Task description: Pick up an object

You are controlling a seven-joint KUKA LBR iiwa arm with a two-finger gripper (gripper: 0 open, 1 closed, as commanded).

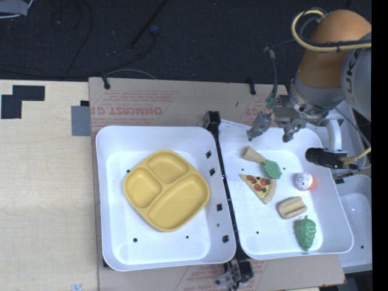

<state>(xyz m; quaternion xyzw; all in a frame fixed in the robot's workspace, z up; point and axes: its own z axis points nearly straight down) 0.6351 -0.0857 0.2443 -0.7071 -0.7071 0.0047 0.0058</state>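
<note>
Pizza slice lies unlabelled; cardboard bears mirrored lettering.

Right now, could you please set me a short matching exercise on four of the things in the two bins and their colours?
Things:
1. divided plate
2. bunch of grapes
3. bread roll
4. small ball

Colours:
A. white with red
B. green
C. yellow
D. tan

Pairs: 1-C, 2-B, 3-D, 4-A
</note>
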